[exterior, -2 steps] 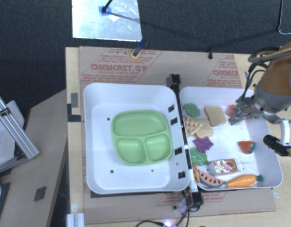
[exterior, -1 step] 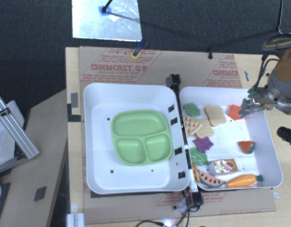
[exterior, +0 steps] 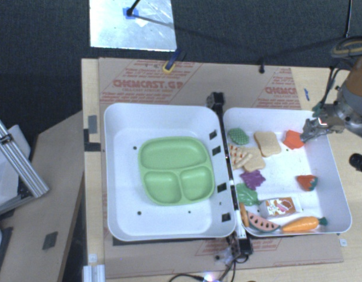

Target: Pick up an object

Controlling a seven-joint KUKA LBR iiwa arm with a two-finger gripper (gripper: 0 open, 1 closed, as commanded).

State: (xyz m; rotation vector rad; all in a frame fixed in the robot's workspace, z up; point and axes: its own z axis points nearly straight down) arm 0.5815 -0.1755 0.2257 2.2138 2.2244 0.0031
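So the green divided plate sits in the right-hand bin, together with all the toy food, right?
Not quite. The camera view shows the green divided plate alone in the left bin. The toy food, such as the carrot and bread slice, lies in the right bin.

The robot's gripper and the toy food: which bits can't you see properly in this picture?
- Gripper, camera view: small and blurred at the right bin's rim, so its grip cannot be judged.
- Arm, camera view: cut off by the right edge.
- Small carton, camera view: label too small to read.
- Orange piece, camera view: too blurred to name, and whether the gripper touches it is unclear.
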